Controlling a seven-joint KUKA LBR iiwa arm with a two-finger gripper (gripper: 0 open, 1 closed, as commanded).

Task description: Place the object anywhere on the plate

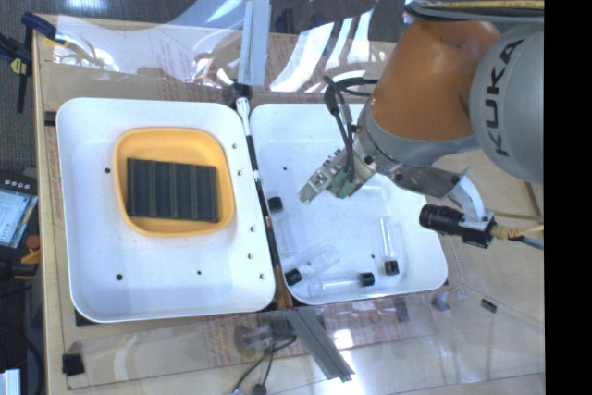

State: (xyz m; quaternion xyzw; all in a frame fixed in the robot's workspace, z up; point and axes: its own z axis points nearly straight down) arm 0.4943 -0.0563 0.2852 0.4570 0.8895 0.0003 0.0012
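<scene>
A yellow plate (173,145) with a dark ridged centre sits in the left white bin (83,273). Several clear tubes with black caps lie in the right white bin (287,139). One tube (386,240) stands lengthwise at the right, another tube (338,286) lies along the front wall, and a third tube (313,264) lies at the front left. My gripper (324,184) hangs over the middle of the right bin, above and behind the tubes, pointing left and down. I see nothing held in it.
A small black piece (274,203) lies by the divider between the bins. The grey and orange arm (435,92) covers the right bin's back right. Crumpled clear plastic (222,42) lies behind the bins. Cables and a bracket (296,338) sit at the front.
</scene>
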